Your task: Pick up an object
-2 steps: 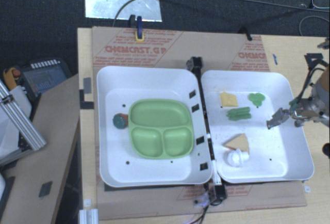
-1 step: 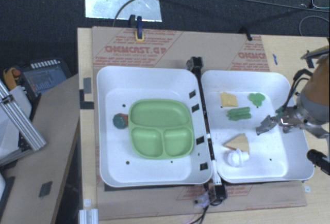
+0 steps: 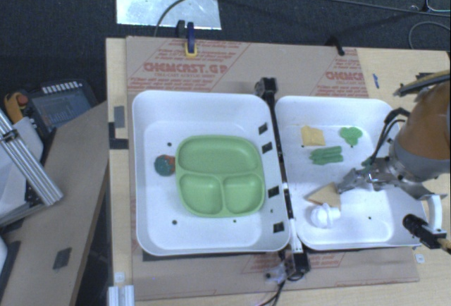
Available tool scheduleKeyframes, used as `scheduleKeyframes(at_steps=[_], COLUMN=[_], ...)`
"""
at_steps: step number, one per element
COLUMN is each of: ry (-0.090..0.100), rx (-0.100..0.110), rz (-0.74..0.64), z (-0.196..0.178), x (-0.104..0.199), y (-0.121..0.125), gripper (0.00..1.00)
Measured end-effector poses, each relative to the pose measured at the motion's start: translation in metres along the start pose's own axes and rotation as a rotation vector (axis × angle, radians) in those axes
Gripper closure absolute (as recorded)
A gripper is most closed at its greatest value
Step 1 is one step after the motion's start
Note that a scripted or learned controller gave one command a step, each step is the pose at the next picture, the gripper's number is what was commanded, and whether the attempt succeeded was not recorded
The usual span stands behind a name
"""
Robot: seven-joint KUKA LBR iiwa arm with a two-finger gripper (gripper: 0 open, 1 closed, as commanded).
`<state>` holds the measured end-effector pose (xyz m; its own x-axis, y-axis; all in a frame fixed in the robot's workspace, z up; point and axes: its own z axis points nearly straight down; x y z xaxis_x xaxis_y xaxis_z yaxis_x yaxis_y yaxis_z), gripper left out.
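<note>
Small white rounded plastic piece [image 3: 321, 216] is lying nearest the lens, in the right white bin [image 3: 380, 230], just below the gripper [image 3: 347, 183]. Tan wedge-shaped toy slice [image 3: 325, 194] is sitting at the fingertips, seemingly touching. Finger state: cannot tell. Wedge is looking light, stiff, smooth; pinching across its flat faces seems best.

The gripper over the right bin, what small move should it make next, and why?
Probably ease the gripper down and left onto the tan wedge. Its tip sits right at that wedge's edge, and nothing shows between its fingers yet. The white piece lies close below.
</note>
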<state>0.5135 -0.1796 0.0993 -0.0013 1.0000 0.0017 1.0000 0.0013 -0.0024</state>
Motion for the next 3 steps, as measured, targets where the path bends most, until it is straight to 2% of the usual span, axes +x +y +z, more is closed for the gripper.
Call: scheduleKeyframes(at_steps=[1, 2, 3], ry=[-0.002, -0.003, -0.004], rx=[-0.002, -0.006, -0.009], rz=[0.000, 0.000, -0.004], z=[0.015, 0.004, -0.053], x=[0.000, 0.000, 0.009], y=[0.001, 0.002, 0.001], gripper=[0.00, 1.00, 1.00])
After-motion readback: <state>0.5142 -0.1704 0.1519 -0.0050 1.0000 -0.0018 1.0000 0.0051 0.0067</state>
